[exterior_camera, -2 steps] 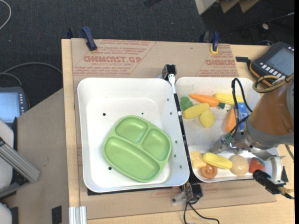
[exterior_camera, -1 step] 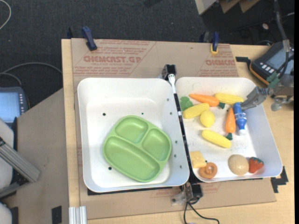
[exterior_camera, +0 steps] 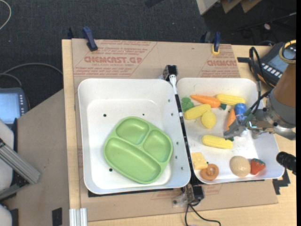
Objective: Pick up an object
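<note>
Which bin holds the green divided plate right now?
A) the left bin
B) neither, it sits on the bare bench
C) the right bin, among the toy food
A: the green divided plate lies flat in the left bin, while the right bin holds the toy food, such as the corn cob.

The right bin (exterior_camera: 263, 161) holds toy foods: a yellow corn cob (exterior_camera: 217, 141) lying flat mid-bin, a lemon (exterior_camera: 209, 120) left of centre, a carrot (exterior_camera: 205, 99) at the far side, and an egg (exterior_camera: 240, 165) near the front.
</note>
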Controlling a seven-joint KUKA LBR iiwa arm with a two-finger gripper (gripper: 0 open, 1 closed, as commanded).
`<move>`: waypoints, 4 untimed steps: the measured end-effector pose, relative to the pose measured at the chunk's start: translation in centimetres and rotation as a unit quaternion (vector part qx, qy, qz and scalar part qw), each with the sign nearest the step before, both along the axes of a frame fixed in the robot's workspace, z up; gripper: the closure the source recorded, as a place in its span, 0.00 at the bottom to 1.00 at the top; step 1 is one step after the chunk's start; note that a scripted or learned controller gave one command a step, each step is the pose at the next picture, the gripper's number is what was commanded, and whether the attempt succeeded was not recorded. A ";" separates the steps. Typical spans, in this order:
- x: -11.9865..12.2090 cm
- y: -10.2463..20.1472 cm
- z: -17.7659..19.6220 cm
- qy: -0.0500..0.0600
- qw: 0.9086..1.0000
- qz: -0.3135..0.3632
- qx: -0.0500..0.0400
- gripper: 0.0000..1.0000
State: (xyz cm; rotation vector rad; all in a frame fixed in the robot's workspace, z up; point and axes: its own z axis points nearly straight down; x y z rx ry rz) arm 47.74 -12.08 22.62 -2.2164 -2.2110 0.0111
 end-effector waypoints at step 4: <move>8.7 2.6 -13.2 -0.008 1.000 0.002 -0.002 0.00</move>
